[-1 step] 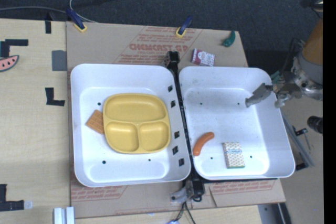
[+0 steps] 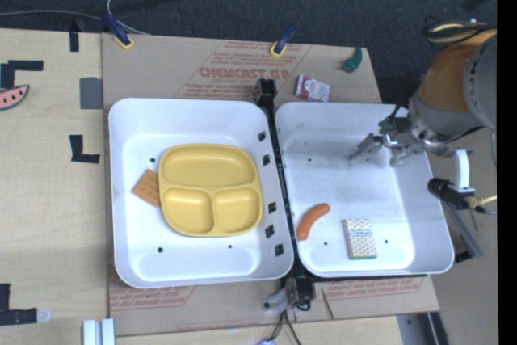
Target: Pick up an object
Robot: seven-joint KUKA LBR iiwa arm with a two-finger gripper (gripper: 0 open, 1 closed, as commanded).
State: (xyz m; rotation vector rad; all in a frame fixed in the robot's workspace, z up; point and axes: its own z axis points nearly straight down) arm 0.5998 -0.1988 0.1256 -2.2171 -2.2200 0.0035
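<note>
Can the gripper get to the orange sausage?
Probably yes. The gripper hangs over the right bin, and the sausage lies in the open on that bin's floor, apart from the card box, with nothing on top.

Two white bins [image 2: 121, 174]: a yellow divided plate [image 2: 212, 188] at centre left, an orange sausage [image 2: 312, 220] and a blue-patterned card box [image 2: 359, 239] at lower right.
</note>
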